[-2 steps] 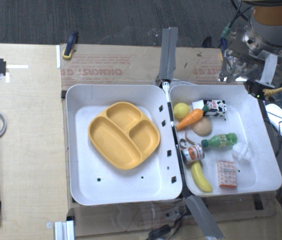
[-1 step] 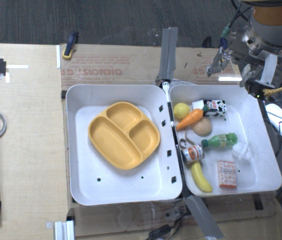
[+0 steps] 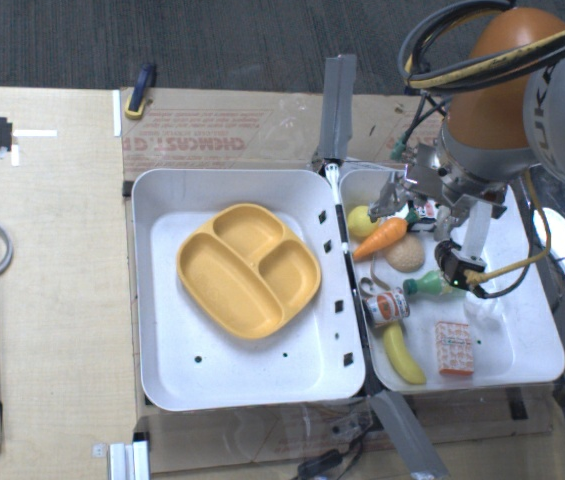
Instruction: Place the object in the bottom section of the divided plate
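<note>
The gripper (image 3: 414,200) hung over the right bin's (image 3: 522,363) far-left corner, its grip impossible to judge, with the carrot (image 3: 381,237) just below it, long axis slanting toward the empty yellow divided plate (image 3: 249,270) well to the left.

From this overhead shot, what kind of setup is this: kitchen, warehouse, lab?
Most likely a robot manipulation test bench in a lab. Two shallow white bins sit side by side on cardboard, toy food such as a plastic orange carrot fills one, and a yellow divided plate waits in the other.
</note>
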Robot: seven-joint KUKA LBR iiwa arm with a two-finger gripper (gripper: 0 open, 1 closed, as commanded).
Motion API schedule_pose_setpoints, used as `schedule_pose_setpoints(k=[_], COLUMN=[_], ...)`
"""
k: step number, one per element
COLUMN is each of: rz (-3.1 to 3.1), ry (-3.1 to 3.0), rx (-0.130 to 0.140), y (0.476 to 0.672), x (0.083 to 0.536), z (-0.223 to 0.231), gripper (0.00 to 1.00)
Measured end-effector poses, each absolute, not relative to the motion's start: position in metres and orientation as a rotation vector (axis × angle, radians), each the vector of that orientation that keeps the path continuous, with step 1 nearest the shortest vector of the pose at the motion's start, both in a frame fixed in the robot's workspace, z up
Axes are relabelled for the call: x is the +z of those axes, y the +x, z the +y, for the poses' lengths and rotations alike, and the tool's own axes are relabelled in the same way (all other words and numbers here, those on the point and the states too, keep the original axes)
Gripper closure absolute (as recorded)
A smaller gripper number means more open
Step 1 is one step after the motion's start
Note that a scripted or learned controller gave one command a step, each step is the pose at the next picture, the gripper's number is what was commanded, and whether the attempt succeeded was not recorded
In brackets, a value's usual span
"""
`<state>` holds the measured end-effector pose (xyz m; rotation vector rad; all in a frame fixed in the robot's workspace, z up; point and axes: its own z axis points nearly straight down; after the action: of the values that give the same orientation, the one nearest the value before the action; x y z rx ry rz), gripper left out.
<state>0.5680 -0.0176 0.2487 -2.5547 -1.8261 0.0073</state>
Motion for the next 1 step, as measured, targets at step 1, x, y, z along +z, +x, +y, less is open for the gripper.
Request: schedule_pose_setpoints(k=[1], rz=[-1.517], ry=[-2.751], rx=[0.006], y=[0.6367], x=[0.1904], z=[0.0031], gripper=[0.0])
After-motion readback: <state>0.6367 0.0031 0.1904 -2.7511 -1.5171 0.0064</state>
